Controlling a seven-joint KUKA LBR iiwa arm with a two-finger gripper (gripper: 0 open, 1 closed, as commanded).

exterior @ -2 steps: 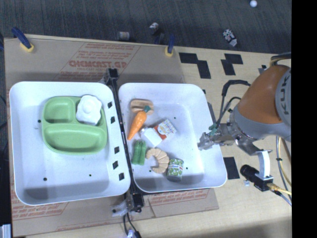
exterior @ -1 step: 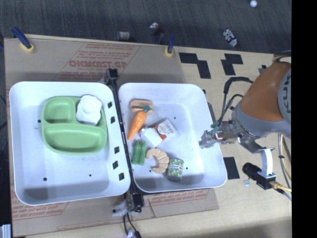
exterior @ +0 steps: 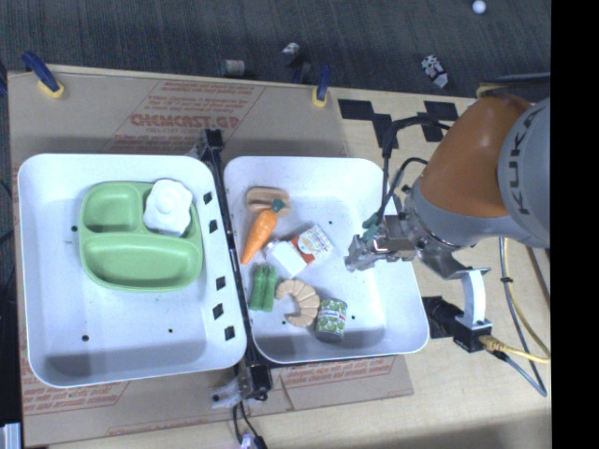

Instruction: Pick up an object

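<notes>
Gripper (exterior: 363, 253) hovers beside one carrot (exterior: 258, 236), one croissant (exterior: 301, 299).

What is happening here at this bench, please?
A grey KUKA arm reaches in from the right, with its gripper over the right bin. That bin holds toy food: a carrot, a croissant, a green vegetable and some small packets. Nothing shows between the fingers. The left bin holds a green divided plate with a white object on it.
</notes>
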